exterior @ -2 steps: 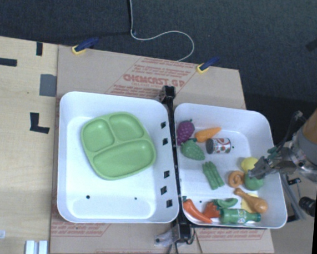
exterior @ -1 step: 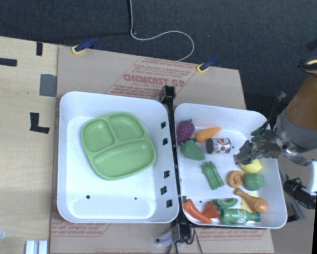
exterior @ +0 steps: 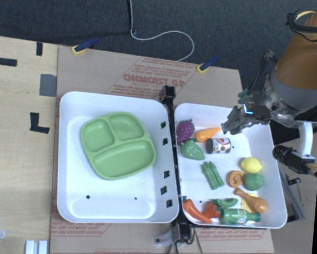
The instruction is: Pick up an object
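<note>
The right bin (exterior: pixel 272 157) holds several toy foods: a purple grape bunch (exterior: pixel 185 129), an orange carrot (exterior: pixel 208 135), a small can with a red and white label (exterior: pixel 220 146), a green leafy piece (exterior: pixel 192 150), green asparagus (exterior: pixel 212 174), a lemon (exterior: pixel 251 164), a lime (exterior: pixel 253 181), a pretzel (exterior: pixel 235 178), a chicken drumstick (exterior: pixel 251 201), a green bottle (exterior: pixel 239 217) and a red pepper (exterior: pixel 197 210). My gripper (exterior: pixel 231 127) hangs over the bin's upper part, just above and right of the carrot and the can. Nothing shows between its dark tips.
The left bin (exterior: pixel 67 143) holds a green divided plate (exterior: pixel 117 145). A black divider with clips (exterior: pixel 170 152) joins the two bins. A white cable (exterior: pixel 156 37) loops over the dark cloth behind. The arm's grey body (exterior: pixel 299 81) fills the upper right.
</note>
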You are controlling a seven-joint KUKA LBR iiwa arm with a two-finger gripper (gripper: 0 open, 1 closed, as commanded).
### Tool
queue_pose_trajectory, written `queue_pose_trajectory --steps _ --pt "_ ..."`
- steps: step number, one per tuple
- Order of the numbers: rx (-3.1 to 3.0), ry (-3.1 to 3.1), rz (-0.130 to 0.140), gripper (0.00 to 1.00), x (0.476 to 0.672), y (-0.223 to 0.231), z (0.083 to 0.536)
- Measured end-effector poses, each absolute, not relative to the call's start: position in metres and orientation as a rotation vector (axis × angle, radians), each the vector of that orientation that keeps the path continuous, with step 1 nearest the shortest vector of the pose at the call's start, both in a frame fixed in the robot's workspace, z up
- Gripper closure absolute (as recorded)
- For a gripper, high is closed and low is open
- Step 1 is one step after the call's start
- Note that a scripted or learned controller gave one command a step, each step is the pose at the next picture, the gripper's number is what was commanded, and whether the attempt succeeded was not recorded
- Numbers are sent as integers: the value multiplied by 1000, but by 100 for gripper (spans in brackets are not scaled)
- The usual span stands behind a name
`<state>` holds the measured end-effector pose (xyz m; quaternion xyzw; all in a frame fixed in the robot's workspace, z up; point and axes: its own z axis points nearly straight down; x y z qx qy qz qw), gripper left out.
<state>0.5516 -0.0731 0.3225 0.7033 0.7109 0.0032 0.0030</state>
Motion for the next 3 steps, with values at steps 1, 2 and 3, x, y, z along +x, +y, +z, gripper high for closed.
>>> queue_pose_trajectory --steps 1,2,3 --pt "2206 2229 12 100 547 4 422" --pt "2226 2221 -5 100 497 -41 397" --pt "2218 2229 -5 100 508 6 363"
